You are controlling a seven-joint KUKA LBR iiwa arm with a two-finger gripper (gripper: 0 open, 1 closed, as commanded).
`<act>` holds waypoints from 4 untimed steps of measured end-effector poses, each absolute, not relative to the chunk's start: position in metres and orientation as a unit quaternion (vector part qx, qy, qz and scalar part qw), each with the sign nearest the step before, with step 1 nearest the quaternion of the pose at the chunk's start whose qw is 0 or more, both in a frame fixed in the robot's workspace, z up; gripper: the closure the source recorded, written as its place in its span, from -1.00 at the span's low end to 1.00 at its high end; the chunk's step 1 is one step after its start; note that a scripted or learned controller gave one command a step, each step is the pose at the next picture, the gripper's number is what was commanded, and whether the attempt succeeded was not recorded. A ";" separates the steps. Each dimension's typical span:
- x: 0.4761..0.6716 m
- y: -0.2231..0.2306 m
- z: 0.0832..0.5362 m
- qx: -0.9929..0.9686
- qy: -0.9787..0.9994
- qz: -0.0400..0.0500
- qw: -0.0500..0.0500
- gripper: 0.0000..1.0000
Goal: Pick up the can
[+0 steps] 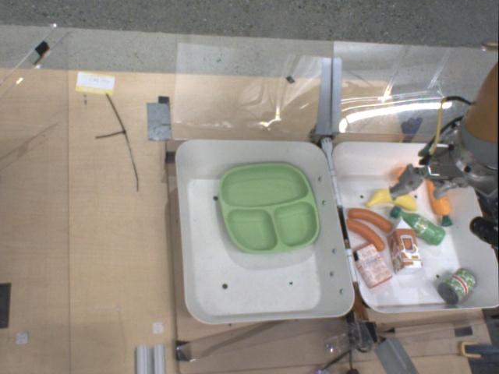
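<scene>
Nearest the camera, the can (458, 285) lies on its side in the front corner of the right bin (468, 306), grey-bodied with a green and red label, well below the gripper (429, 171) and slightly to its right as seen from above. It touches nothing else that can be made out. From where an onlooker stands, the gripper hangs over the back half of that same bin, reaching in from the right on the grey arm (477, 142); whether it is gripping anything or standing free cannot be told at this angle and size. Directly under and just beside the gripper sit an orange item (440, 202) and a yellow piece (381, 198), both too small to name with certainty. Just below the gripper a green bottle (422, 227) lies tilted, and below that a small brown and white carton (405, 250) stands near a red and white packet (373, 266). Below and to the left of the gripper two sausages (369, 226) lie side by side, touching. Well to the left of the gripper, the left bin (195, 287) holds a green divided plate (269, 206) with three compartments, set toward the back of the bin. Between the two bins runs a narrow grey divider (328, 100).
</scene>
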State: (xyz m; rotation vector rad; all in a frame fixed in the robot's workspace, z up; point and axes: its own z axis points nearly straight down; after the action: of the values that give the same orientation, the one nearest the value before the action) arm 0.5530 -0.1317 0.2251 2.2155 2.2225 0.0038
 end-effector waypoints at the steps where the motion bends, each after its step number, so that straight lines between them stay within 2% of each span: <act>1: 0.516 -0.151 0.091 0.737 0.676 0.001 0.002 -1.00; 2: 0.458 -0.125 0.090 0.807 0.590 0.001 0.000 -1.00; 3: 0.517 -0.171 0.093 0.926 0.379 0.001 0.001 -1.00; 4: 0.519 -0.171 0.105 0.924 0.382 0.002 0.002 1.00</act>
State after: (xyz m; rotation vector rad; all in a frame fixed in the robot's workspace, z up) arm 0.5188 -0.1711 0.1050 2.8996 1.1983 0.0059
